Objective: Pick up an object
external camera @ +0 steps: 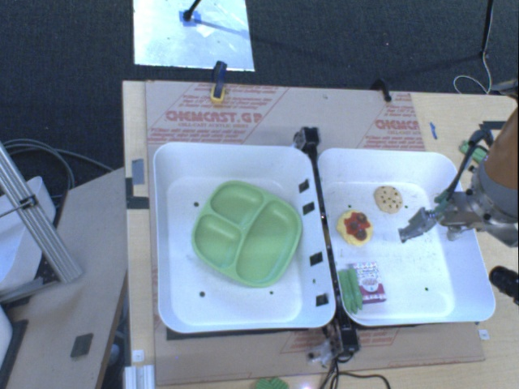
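**Gripper low over the right bin, nothing held yet**

You are working on a bench (pixel 243 108) that carries two white bins side by side. The left bin (pixel 174 241) holds a green divided plate (pixel 246 232), tilted slightly and well apart from your arm. The right bin (pixel 430 173) holds the pickable things: a red and white carton (pixel 370 282) lying near the front wall with a green strip (pixel 349 289) just beside it, a small pizza toy (pixel 355 227) near the divider, and a cookie (pixel 388 198) behind it.

Your arm (pixel 499 177) reaches in from the right, and the gripper (pixel 415 226) sits over bare bin floor, between the pizza toy and the right wall. Whether its fingers stand wide or narrow cannot be told from this angle; nothing shows between them.

The nearest targets are probably the pizza toy and the cookie, both to the gripper's left. Both look flat, so you likely need to centre squarely over one, come down close to the floor, and keep clear of the divider before closing.
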`<state>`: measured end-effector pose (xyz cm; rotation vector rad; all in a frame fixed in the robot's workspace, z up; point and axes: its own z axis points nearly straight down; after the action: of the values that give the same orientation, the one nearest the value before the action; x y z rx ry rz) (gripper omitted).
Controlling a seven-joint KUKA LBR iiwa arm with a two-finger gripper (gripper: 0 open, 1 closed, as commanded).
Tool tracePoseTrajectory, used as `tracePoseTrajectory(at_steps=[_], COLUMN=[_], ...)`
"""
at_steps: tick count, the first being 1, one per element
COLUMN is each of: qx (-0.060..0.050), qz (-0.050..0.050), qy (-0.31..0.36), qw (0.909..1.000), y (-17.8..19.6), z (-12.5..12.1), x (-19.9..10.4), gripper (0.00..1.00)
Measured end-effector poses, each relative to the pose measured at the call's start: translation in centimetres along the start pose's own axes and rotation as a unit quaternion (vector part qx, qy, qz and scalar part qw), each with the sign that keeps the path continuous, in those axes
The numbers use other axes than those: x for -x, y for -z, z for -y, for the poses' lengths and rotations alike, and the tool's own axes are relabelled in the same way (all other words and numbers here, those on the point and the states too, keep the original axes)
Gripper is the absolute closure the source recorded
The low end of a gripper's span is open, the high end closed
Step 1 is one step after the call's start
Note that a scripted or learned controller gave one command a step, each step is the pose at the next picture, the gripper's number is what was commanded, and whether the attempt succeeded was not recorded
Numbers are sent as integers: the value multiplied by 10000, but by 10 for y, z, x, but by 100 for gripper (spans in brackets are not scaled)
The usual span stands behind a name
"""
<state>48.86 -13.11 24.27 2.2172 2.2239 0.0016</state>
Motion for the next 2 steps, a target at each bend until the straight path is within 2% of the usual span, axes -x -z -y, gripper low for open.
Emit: tracePoseTrajectory(at_steps=[1,2], qx=[7,27], qz=[16,11], qy=[-29,19], qw=[10000,10000], y=[-62,-162], z=[-49,-136], x=[80,74], gripper=[0,0])
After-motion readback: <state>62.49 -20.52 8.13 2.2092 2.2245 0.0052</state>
